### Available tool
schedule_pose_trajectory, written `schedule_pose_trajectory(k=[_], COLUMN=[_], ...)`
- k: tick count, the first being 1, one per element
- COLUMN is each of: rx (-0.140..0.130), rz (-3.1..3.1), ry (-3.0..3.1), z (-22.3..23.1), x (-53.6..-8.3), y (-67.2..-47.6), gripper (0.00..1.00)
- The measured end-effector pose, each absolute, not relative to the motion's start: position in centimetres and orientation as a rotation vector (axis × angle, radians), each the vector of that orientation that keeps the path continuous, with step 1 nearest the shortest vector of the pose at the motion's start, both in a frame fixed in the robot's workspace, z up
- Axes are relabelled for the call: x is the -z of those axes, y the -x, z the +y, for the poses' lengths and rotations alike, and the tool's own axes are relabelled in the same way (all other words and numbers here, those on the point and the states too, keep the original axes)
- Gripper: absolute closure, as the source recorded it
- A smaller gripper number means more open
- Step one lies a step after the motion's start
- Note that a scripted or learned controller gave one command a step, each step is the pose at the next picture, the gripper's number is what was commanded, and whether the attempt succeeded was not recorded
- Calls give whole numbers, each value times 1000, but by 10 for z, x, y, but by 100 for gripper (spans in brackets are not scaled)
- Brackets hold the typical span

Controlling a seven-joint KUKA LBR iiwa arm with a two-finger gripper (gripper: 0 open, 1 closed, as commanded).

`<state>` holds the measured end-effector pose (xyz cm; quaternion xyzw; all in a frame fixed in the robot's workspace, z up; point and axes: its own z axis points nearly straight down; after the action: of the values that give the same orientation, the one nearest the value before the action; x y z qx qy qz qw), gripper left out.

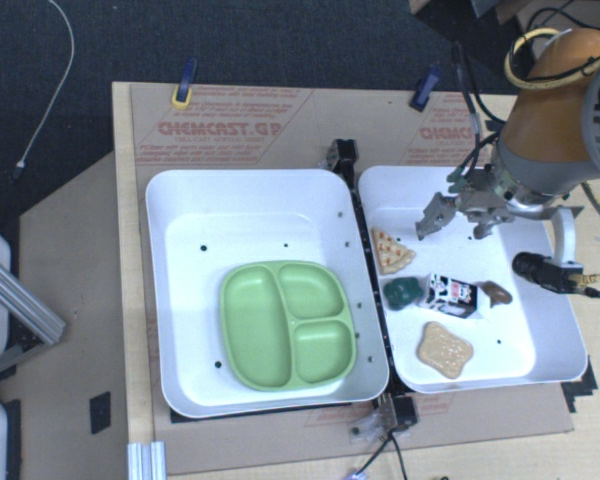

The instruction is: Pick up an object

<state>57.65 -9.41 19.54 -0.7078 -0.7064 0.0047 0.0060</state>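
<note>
Grey hand hovers open-fingered above the right bin.

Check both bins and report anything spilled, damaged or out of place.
Nothing stands out. The green divided plate lies flat in the left bin. In the right bin, the pizza slice, green toy, black-and-white carton and toast lie loose and intact.

Pale green divided plate in white left bin. White right bin holds tan toast slice, dark teal lump, black-and-white carton (cow-like patches), orange-speckled pizza wedge at 12 o'clock of the lump, small brown piece. Tabletop tan with red lettering.
</note>
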Motion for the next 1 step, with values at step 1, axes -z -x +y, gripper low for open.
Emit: schedule_pose_trajectory(k=[1], rx=[1], rz=[-2222], ry=[2221], z=[-94], x=[-204], y=[-580], gripper=[0])
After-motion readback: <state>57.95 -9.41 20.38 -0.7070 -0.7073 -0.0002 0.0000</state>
